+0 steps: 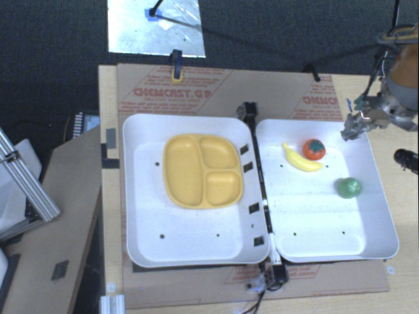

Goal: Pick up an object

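The robot's gripper (354, 127) hovers over the far right corner of the right bin (327, 241); whether it is open or closed cannot be told. In that bin lie a banana (301, 160) touching a tomato (315, 149), and a green fruit (349, 188) nearer. A yellow divided plate (202, 171) sits in the left bin (144, 241).

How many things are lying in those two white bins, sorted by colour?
Yellow: 2, the divided plate in the left bin and the banana in the right bin
Red-orange: 1, the tomato, touching the banana
Green: 1, the green ball, lying apart
Total: 4
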